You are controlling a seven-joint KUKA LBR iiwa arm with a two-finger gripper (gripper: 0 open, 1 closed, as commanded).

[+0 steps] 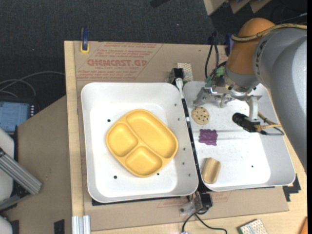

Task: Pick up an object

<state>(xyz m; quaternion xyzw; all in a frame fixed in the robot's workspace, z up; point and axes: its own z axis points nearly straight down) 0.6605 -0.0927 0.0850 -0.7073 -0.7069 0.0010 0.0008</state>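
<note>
Two shallow white bins sit side by side on the worktop [122, 62], which is covered by a brown sheet with red lettering. The left bin [92, 130] holds a yellow divided plate [141, 142] with three compartments, lying flat near the bin's middle and turned at a slant.

The right bin [253, 165] holds three small things along its left side. A round cookie [200, 115] with dark chips lies near the upper left corner, just beside the wall shared with the other bin. Below it is a purple, ragged-edged piece [208, 137], apart from the cookie. Further down, near the lower left corner, a tan rounded object [211, 169] rests on the bin floor.

The grey arm with its orange band [248, 43] reaches in from the right and hangs over the upper part of the right bin. The end effector [225, 97] is near the bin's upper edge, to the right of the cookie and not touching it. Its metal parts blur together from this angle, so I cannot tell whether it stands wide or narrow; nothing appears caught in it. A dark cylindrical part [245, 122] projects just below it over the bin.
</note>
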